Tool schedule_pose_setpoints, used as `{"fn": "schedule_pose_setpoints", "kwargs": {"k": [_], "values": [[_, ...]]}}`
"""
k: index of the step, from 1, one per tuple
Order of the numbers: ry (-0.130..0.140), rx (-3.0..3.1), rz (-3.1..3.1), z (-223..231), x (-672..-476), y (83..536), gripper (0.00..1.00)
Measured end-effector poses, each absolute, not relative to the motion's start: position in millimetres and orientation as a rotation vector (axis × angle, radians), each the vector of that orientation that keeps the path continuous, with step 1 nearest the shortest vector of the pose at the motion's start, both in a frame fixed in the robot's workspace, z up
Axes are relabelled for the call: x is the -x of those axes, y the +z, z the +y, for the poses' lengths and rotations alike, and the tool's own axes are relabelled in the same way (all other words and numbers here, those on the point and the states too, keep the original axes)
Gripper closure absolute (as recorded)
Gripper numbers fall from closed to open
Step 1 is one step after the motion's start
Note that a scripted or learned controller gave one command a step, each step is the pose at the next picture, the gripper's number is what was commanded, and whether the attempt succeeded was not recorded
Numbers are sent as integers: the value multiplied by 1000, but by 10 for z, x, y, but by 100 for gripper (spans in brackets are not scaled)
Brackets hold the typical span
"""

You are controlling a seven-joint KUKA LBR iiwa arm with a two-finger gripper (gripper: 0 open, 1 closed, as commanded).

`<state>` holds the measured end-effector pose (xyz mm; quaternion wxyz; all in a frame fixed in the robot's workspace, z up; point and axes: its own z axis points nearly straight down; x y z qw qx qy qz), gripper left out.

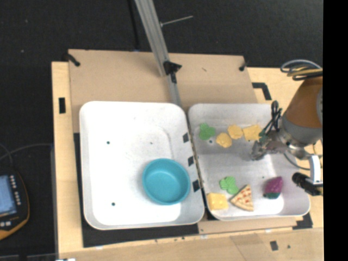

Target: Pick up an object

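A pale wooden worktop (62, 145) stands on a dark, speckled floor (32, 26). A brown board (119, 80) lies across the worktop's far part, held at its corners by black clips. A grey metal rail (152, 31) slants up from the board's middle toward the top edge. At the left edge, on the floor side, sits a handheld pendant (10, 200) with a lit screen and orange trim, a thin cable running from it. The light is even, with soft shadows.

Grey arm (304, 126) at right edge of frame, broad orange band above wrist, black cables alongside, small dark metal gripper (260, 148)
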<state>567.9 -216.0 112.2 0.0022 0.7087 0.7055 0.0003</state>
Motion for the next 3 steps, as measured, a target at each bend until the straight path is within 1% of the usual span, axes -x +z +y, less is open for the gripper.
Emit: {"fn": "schedule_pose_setpoints", "kwargs": {"k": [1,2,3], "values": [[1,-2217,2222,-2155,-5692,1731,100],[1,-2215,2223,-2167,-5700,2214,100],[6,-2210,2228,-1657,-5877,2340,100]]}}
